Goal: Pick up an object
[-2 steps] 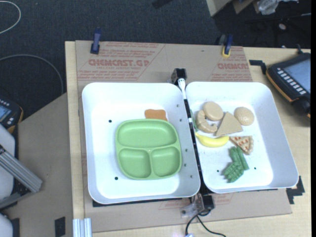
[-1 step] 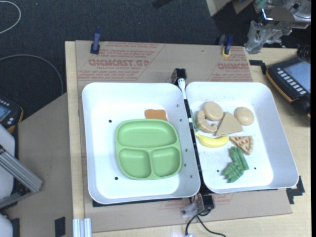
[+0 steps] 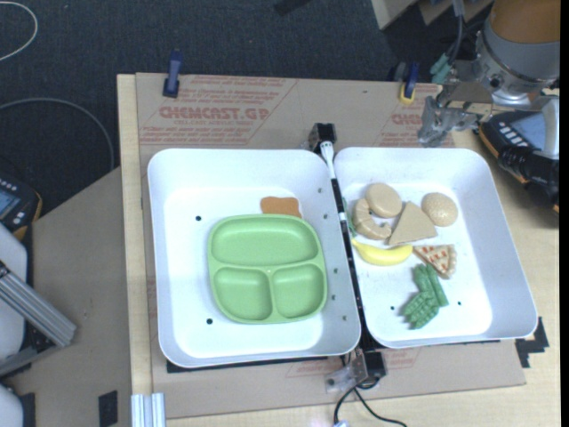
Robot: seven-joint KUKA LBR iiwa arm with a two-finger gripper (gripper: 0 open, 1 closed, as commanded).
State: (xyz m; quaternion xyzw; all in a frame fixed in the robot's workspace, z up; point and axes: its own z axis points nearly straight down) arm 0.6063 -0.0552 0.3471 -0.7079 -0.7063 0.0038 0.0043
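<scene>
Green beans (image 3: 424, 297) are lying nearest, with the banana (image 3: 382, 253) and other toy food in the right bin (image 3: 480, 181), pickable from above. At one o'clock the end effector (image 3: 442, 124) is hovering over the table (image 3: 222, 105); grip state: cannot tell.

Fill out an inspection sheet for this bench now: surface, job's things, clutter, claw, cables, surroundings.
Surface: cardboard-covered bench bearing left bin and right bin, side by side.
Job's things: right bin holds banana, waffle piece, green beans, round bread pieces and tan wedge, clustered; left bin holds green divided tray and orange piece.
Clutter: blue clamps at the bench's far edge.
Claw: claw hangs above the right bin's far rim, nothing between it.
Cables: white cable on the floor, top left.
Surroundings: dark carpet.
</scene>
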